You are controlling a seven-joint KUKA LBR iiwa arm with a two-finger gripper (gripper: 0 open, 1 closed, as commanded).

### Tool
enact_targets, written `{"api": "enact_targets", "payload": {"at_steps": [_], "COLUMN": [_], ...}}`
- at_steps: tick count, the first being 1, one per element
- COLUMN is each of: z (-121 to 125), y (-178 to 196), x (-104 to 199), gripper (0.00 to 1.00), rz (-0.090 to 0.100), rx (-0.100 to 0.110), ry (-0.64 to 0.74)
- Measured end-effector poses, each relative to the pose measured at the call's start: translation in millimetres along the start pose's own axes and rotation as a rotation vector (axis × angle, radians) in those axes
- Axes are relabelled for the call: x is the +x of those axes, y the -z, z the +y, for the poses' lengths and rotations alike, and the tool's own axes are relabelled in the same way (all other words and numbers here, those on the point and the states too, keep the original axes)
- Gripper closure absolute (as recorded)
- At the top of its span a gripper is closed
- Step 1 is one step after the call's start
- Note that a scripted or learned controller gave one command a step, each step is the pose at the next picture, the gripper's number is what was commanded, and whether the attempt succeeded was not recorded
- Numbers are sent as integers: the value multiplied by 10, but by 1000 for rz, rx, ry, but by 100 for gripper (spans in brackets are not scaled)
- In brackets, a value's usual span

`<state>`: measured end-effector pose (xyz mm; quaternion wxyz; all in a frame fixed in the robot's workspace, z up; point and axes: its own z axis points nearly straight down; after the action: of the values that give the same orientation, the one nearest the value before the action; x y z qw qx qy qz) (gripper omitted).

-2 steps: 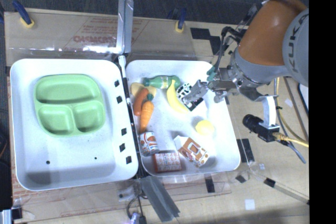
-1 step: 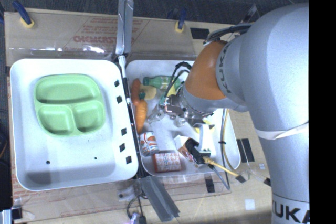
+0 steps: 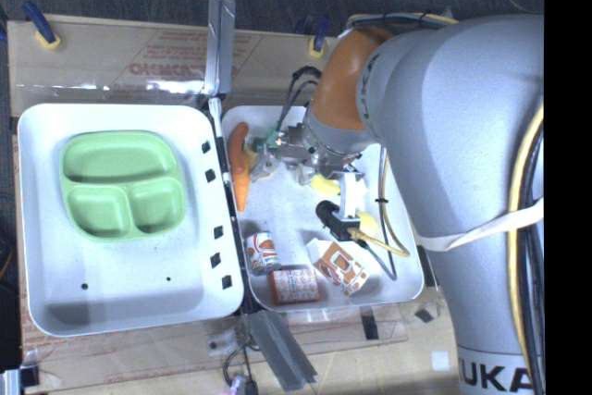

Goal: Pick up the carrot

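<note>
Left to right: left bin (image 3: 55, 291) carries a green divided tray (image 3: 122, 182), not relevant here. The carrot (image 3: 240, 164) lies in the right bin (image 3: 407, 277), hard against its left wall, long axis running up-down in the camera view, tip toward the near end. The gripper (image 3: 270, 153) sits just right of it, near the carrot's upper half. I read that as almost touching, so the approach is a short sideways shift to the left. I can't tell how the gripper is set; the wrist blocks it. Small cans and packets lie nearer the front.
</note>
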<state>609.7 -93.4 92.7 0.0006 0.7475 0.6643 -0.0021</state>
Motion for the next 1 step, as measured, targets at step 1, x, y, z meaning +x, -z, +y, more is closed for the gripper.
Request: {"api": "enact_targets", "payload": {"at_steps": [1], "z": [-543], "y": [990], "x": [-17], "gripper": [0], "rz": [4], "rx": [0], "ry": [135]}}
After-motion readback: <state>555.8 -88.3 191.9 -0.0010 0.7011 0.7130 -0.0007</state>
